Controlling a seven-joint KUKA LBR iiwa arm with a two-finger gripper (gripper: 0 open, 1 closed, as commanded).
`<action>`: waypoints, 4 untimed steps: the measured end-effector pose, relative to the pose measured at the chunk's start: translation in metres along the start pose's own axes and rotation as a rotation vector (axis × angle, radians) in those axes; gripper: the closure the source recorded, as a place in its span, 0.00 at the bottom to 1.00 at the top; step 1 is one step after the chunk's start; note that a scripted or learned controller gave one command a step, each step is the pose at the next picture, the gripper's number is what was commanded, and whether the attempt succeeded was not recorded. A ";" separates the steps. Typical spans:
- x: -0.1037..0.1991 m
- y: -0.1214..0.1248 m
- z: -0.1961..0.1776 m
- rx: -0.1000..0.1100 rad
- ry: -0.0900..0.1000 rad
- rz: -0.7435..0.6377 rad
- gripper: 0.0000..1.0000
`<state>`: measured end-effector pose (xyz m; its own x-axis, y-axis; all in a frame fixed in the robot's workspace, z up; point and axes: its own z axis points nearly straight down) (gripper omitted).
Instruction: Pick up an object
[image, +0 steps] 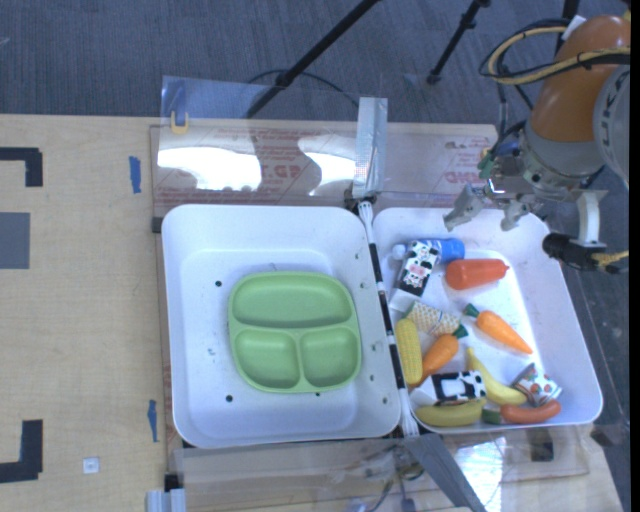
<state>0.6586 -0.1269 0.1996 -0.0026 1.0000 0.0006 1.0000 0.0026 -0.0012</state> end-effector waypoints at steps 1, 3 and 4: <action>-0.008 -0.084 0.063 -0.001 -0.001 0.044 0.00; -0.037 -0.116 0.102 -0.010 -0.002 0.060 1.00; -0.004 -0.074 -0.017 -0.002 -0.001 0.011 1.00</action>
